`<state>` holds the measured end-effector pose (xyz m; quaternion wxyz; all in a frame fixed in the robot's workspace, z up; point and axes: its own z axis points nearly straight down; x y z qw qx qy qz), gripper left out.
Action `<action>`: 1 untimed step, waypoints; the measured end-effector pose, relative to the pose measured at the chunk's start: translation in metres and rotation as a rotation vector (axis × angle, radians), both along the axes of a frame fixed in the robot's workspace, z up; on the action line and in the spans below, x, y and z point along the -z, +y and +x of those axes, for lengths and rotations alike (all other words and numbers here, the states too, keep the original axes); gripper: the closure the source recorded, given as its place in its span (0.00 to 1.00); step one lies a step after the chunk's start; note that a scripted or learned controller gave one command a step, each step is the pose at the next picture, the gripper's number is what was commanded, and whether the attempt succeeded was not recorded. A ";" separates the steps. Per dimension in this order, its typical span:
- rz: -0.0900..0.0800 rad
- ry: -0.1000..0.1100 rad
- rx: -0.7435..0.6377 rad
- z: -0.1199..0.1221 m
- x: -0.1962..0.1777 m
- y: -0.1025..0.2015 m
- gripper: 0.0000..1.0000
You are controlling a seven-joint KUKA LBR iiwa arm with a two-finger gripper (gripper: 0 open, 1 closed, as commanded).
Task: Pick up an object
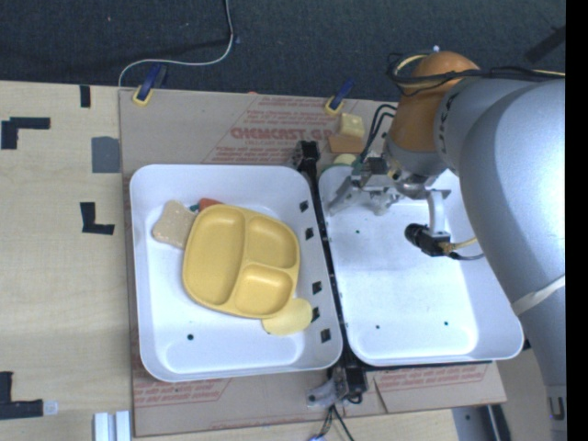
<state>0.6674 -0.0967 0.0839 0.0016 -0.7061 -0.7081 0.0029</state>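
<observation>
Since nothing is between my jaws that I can see, the pick is not yet made, and I judge the step in hand to be choosing a target and lining up over it. Starting at the left, the left bin [138, 274] holds all the candidates I can make out. A tan, sponge-like square [171, 223] lies near its left wall, touching the edge of a yellow compartment tray [241, 260]. A small red thing [209, 203] peeks out behind the tray's far rim, too hidden to name. A pale yellow piece [289, 317] sits against the tray's near right corner. Further right, past the divider, my gripper [367, 189] hangs over the far left corner of the right bin [404, 310]. Whether it is open or closed I cannot tell from this slant. A tan block [347, 134] rests on the cardboard just beyond that corner, outside both bins. To do this well, I would cross the divider and come down on the tan square, which looks soft and is clear on three sides. The tray seems too broad and slick for a sure hold. I should descend straight, keep off the tray's rim, and close only once the piece sits squarely between both sides.
</observation>
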 end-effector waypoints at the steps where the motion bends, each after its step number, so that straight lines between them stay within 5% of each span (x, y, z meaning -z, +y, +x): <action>1: -0.002 -0.013 0.006 0.002 -0.103 -0.076 0.00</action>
